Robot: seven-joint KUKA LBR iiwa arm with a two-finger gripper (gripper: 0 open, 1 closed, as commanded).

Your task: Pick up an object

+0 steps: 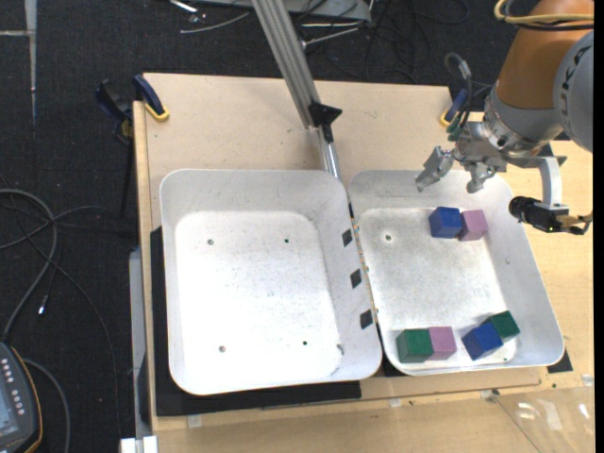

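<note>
1. You look down on a tan fibreboard bench (236, 121) standing on dark carpet, with loose cables at the left of the frame and a slanted grey metal pole (288, 50) crossing the top.
2. Two shallow white plastic bins sit side by side, both speckled; the left bin (250, 276) and the right bin (453, 272) touch at mid-frame.
3. Your two-finger metal gripper (454, 174) hangs at upper right over the right bin's far rim, fingers spread apart, gripping nothing.
4. Just below it, a blue cube (445, 222) touches a pink cube (474, 225).
5. Along the near wall lie a green cube (413, 344), a second pink cube (442, 341), a second blue cube (482, 339) and a second green cube (505, 325).
</note>
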